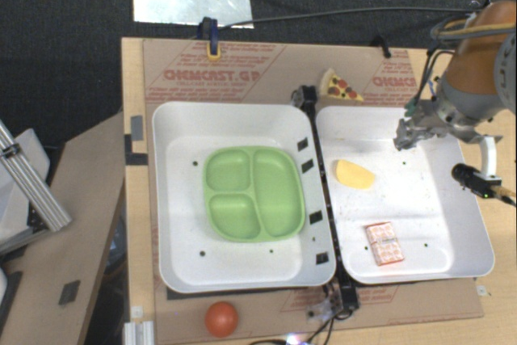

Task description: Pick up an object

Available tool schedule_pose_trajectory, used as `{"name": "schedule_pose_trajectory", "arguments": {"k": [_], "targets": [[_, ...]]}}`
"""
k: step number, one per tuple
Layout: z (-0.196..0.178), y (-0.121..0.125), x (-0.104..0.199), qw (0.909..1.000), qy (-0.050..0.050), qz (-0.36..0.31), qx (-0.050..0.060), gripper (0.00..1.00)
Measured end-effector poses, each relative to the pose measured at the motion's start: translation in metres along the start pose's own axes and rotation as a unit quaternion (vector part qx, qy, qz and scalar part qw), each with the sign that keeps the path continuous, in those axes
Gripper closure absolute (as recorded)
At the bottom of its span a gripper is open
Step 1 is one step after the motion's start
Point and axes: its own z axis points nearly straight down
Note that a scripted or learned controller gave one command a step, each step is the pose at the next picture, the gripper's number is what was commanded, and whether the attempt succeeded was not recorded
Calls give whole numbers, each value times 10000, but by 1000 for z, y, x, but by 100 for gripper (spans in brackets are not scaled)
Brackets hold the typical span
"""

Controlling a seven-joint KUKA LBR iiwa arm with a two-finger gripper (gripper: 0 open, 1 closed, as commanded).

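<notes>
The grey two-finger gripper (pixel 406 135) hangs over the far side of the right white bin (pixel 464 254), probably searching a target; how it is set I cannot tell. Near it lies the yellow soft wedge (pixel 355 174), nothing blocking. The pink patterned box (pixel 384 243) lies closer to the front. The green divided plastic tray (pixel 254 192) sits in the left white bin (pixel 174 174).

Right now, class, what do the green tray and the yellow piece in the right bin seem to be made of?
Green tray: likely moulded plastic, with an even light-green colour, soft sheen and rounded compartment walls. Yellow piece: probably plastic or foam, smooth, matt and uniformly yellow; the view is too coarse to decide between them.
</notes>
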Motion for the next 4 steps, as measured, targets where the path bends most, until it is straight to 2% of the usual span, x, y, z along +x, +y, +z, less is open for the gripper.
{"name": "schedule_pose_trajectory", "arguments": {"k": [2, 3, 4], "targets": [[-94, 13, -7, 10000, -1, -5, 3, 100], [-98, 14, 48, 10000, 9, -28, 14, 100], [-99, 2, 94, 10000, 9, -19, 23, 100]]}}
